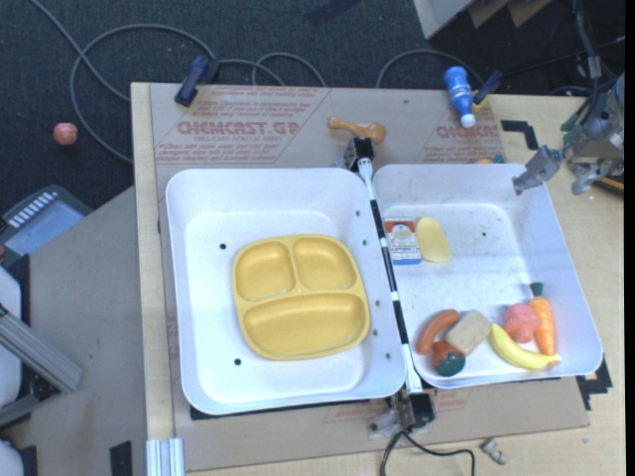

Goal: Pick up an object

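The right bin holds small play foods. A red, white and blue carton and a pale yellow piece lie near its left wall. Along its front lie a sausage, a tan block, a green piece, a banana, a pink ball and a carrot. My gripper hangs over the bin's far right corner, well away from all of them. It is open with nothing between its fingers.
A yellow divided plate lies in the left bin. Behind the bins on the board are a blue bottle, a brown clamp handle and a blue clamp. A small pink ball lies on the floor.
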{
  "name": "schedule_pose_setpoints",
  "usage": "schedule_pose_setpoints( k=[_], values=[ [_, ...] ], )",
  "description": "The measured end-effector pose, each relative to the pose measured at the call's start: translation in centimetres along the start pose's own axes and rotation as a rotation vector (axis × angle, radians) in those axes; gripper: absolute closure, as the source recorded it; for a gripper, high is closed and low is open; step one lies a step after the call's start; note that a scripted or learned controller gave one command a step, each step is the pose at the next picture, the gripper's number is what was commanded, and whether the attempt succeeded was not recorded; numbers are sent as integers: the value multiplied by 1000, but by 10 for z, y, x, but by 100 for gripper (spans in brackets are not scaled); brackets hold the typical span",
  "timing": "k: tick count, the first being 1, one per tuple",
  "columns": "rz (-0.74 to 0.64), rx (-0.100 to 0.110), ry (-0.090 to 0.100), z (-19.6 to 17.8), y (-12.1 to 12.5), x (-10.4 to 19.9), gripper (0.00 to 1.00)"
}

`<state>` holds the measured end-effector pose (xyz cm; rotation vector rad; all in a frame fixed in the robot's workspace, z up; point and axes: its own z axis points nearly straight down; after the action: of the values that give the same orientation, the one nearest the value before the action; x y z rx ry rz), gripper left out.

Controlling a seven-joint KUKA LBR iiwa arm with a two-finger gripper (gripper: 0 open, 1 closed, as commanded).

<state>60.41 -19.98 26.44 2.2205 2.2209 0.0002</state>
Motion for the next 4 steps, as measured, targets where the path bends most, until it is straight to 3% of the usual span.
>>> schedule_pose_setpoints(
  k=[1,2,3,4],
  values=[
    [-1,3,2,110,62,52,0],
    [-1,3,2,180,62,99,0],
    [1,3,1,180,42,105,0],
    [0,-1,0,180,47,103,0]
  ],
)
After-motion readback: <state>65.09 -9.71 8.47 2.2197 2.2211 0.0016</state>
